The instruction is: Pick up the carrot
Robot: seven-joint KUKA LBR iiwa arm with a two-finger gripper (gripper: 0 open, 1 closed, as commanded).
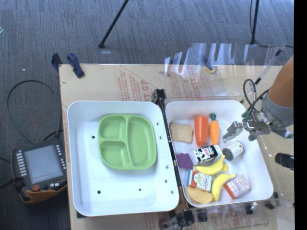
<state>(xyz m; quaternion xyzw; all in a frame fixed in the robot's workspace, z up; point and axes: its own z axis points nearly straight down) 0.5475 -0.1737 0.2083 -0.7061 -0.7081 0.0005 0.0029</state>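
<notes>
The claw (238, 130) hangs over the right side of the right bin (249, 110), its fingers spread apart with nothing between them, just above a small white can (233, 150) lying on its side. The carrot (214, 131) lies a little to the left, apart from the claw, its length running up and down the bin with the green stub at the far end, and it sits close beside a fatter orange cylinder (201, 130) on its left. It looks like a small plastic toy, so likely light, stiff and smooth, apt to slip or roll if pinched near the tapered tip. The thicker middle seems the best hold, fingers closing across its width, though the neighbour leaves little room on that side. A milk carton (206, 154) lies just below it.
</notes>
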